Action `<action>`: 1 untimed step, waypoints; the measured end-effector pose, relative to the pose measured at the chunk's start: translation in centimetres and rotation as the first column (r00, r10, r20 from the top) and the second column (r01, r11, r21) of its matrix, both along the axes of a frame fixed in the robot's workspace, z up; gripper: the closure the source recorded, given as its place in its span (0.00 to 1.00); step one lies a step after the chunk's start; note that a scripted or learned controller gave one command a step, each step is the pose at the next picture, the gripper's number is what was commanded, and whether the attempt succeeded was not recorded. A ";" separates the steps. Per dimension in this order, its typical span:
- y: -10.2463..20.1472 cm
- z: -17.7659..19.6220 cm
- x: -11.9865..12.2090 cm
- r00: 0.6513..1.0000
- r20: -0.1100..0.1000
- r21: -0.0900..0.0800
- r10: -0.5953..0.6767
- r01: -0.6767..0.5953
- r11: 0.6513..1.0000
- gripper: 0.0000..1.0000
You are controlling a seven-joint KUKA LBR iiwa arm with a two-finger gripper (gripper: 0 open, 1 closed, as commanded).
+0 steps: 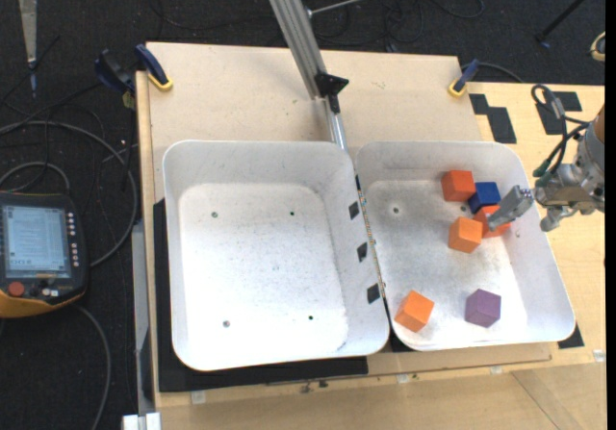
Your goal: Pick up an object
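From the overhead camera, you are looking down on two shallow white bins set side by side on a pale wooden bench (pixel 250 91). The left bin (pixel 192 226) sits next to the right bin (pixel 539 293), their inner rims touching along the middle.

All the blocks lie in the right bin. Toward its far right corner you have a tight cluster: an orange cube (pixel 458 185) at the back, a blue cube (pixel 485 194) just beside it on the right, a second orange cube (pixel 466 234) slightly nearer you, and a small red piece (pixel 498 223) just beside that one (it is mostly covered by the gripper, so its shape is hard to read). Well apart from them, near the bin's front edge, a third orange cube (pixel 415 310) rests tilted, with a purple cube (pixel 482 308) near it on the right.

The gripper (pixel 512 207) reaches in from the right, over the bin's right rim, with its tip down at the cluster, just beside the blue cube and over the red piece. You cannot tell from this angle whether it is spread or pinched together, and no block is plainly seen gripped.

Off the bench on the left, a handheld control pendant (pixel 38 250) lies on the dark floor among cables.
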State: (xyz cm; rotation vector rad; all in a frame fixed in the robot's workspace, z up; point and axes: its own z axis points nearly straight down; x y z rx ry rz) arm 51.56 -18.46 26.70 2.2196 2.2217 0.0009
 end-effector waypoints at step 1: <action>0.8 -17.3 3.6 1.000 0.002 -0.001 0.002 -0.002 1.000 0.00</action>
